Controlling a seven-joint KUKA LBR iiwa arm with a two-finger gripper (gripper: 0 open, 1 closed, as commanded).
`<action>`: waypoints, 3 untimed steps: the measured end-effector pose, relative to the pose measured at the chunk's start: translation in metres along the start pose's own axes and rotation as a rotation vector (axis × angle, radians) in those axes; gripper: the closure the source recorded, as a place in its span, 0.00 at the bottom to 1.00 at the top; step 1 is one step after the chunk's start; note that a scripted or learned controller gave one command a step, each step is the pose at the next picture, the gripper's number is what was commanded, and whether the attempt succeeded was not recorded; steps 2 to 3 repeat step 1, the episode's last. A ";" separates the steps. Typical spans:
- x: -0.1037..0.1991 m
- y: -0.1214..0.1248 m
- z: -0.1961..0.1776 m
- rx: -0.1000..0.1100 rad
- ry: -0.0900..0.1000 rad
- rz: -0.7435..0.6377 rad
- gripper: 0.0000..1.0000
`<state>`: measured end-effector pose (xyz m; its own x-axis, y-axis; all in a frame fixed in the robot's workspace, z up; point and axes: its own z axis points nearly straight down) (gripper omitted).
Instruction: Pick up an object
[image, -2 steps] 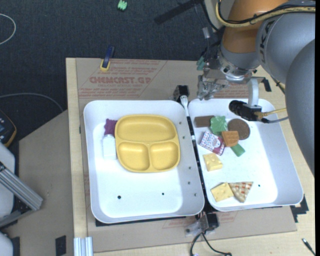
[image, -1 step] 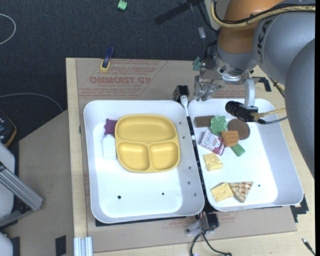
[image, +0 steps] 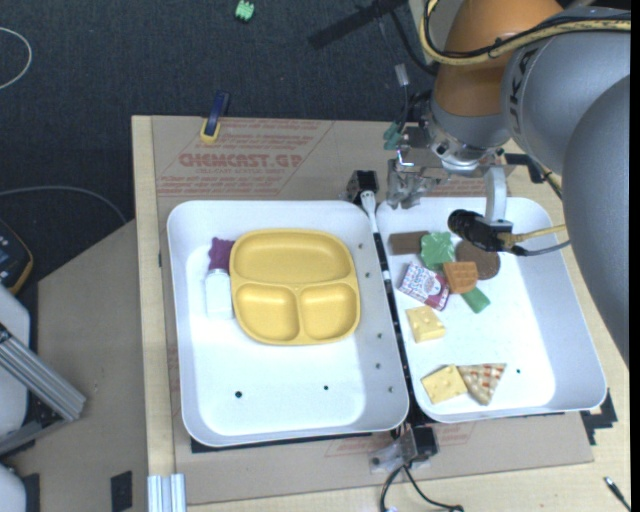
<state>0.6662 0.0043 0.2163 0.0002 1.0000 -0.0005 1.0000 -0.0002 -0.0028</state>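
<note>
target: toys in right bin (image: 560, 330), clustered mid-far | cheese wedge (image: 426, 324): likely light, stiff, smooth plastic; best pinched across flat faces | also green block (image: 437, 248), slice (image: 483, 381), packet (image: 423, 285) | left bin (image: 190, 330): glossy yellow tray (image: 294, 284) | gripper (image: 405, 190): above far rim, opening unclear, nothing seen held

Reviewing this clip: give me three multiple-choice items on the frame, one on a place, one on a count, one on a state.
1. Where does the yellow divided tray lie?
A. left bin
B. right bin
C. on the bench outside both bins

2. How many compartments does that tray have?
A. two
B. three
C. five

3. How does the gripper stand?
A. above the right bin's far edge
B. resting on the tray
C. low over the pizza slice

Answers: 1 A, the left bin surrounds it. 2 B, one long, two small. 3 A, it hangs by the right bin rim.
</note>
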 end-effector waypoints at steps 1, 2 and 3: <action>-0.009 -0.006 0.000 0.000 0.000 0.001 1.00; -0.009 -0.006 0.000 0.000 0.000 0.001 1.00; -0.009 -0.006 0.000 0.000 0.000 0.001 1.00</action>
